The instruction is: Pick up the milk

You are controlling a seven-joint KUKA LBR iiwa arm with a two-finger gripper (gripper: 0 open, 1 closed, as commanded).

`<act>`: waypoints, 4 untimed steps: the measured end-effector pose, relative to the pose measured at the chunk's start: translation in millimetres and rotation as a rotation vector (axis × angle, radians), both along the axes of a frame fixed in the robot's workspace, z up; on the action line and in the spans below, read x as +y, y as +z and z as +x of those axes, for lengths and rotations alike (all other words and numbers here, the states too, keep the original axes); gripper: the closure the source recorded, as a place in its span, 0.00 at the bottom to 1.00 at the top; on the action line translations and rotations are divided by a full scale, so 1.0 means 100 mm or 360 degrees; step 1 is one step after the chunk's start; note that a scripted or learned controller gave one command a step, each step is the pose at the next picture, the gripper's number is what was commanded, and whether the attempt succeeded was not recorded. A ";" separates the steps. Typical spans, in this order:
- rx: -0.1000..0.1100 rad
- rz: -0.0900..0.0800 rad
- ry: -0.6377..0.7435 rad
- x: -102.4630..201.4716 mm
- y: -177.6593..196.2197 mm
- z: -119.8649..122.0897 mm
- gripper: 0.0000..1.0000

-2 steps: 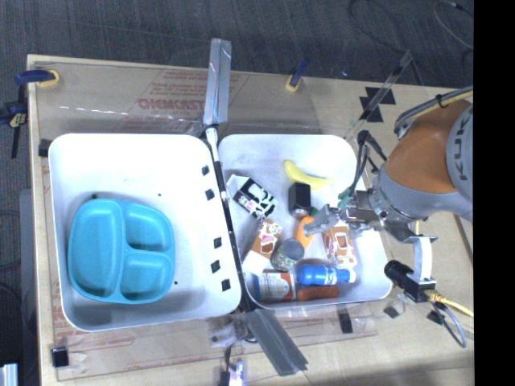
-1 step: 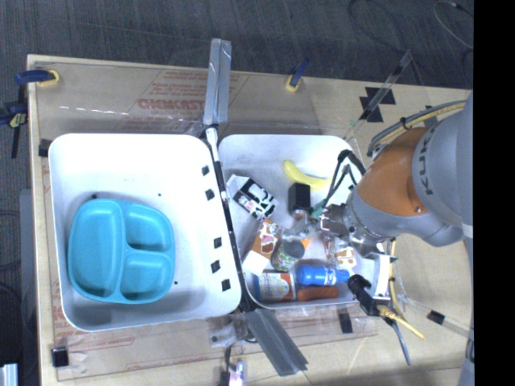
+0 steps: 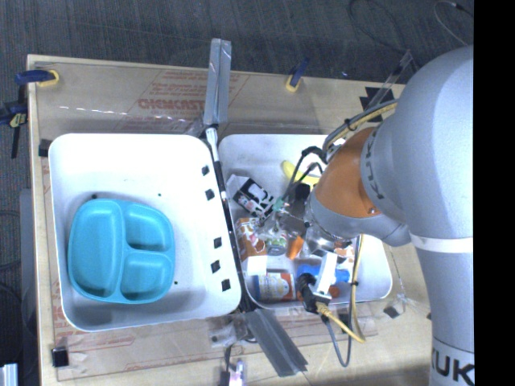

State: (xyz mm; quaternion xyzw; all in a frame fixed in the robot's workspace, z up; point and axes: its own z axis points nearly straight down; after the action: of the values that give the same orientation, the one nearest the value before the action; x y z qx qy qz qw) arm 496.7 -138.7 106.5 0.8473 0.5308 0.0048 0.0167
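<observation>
In the camera view, the arm's gripper is lowered into the cluttered right bin, its grip impossible to tell, the milk indistinguishable among the clutter, while a blue divided plate lies in the left bin

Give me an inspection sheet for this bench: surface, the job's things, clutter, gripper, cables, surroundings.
Surface: wooden bench bearing two white bins side by side, the left bin and the right bin.
Job's things: milk cannot be picked out for certain among the packed items in the right bin.
Clutter: blue divided plate lies in the left bin; mixed small packages are crowded in the right bin's near half, with a yellow item further back.
Gripper: gripper is low over the right bin's pile; its state is hidden.
Cables: yellow and black cables run along the arm and loop past the right bin's near edge.
Surroundings: blue clamps at the bench's far left corner; dark floor around.
</observation>
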 end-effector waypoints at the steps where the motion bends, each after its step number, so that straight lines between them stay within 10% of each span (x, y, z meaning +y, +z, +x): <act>1: 0.0049 0.0039 0.0103 0.53 0.85 0.36 0.00; 2: 0.0048 0.0037 0.0155 0.10 0.14 0.52 0.00; 3: 0.0045 0.0035 -0.0035 0.32 0.10 0.70 0.00; 4: 0.0037 -0.0011 -0.0053 0.13 0.24 0.69 1.00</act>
State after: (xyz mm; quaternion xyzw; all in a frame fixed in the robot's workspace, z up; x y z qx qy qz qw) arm 565.4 -125.8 130.9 0.8560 0.5167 -0.0071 0.0137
